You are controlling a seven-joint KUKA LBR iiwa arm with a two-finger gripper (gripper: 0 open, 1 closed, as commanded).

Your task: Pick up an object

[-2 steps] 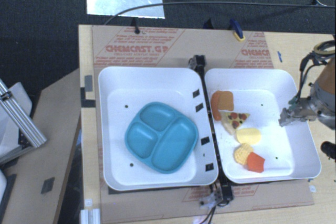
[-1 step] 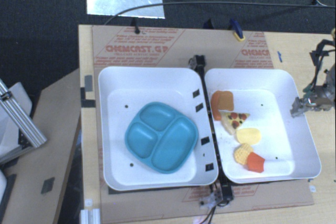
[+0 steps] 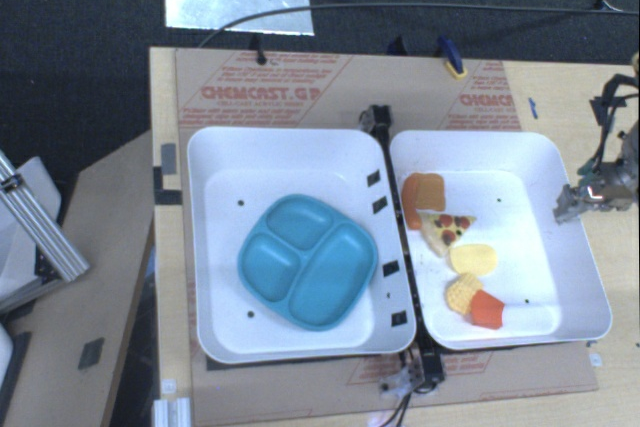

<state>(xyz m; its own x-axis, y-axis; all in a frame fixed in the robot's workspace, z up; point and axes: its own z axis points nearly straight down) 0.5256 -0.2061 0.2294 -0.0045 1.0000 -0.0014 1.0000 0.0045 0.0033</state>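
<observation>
The bench (image 3: 330,85) is covered with brown protective paper, and two white bins stand on it side by side. The right bin (image 3: 530,165) is my landmark. The left bin (image 3: 290,150) touches its left wall and holds a blue divided plate (image 3: 307,260), which lies tilted near the middle of that bin.

All the toy food lies in the left half of the right bin. A brown bread slice (image 3: 424,194) is nearest the dividing wall. A pizza slice (image 3: 444,230) touches it just below. Lower is a pale yellow piece (image 3: 473,259), then a yellow waffle piece (image 3: 461,293) and an orange-red piece (image 3: 486,310) touching it.

The gripper (image 3: 580,200) is at the right rim of the right bin, well apart from the food. I cannot tell its state.
</observation>
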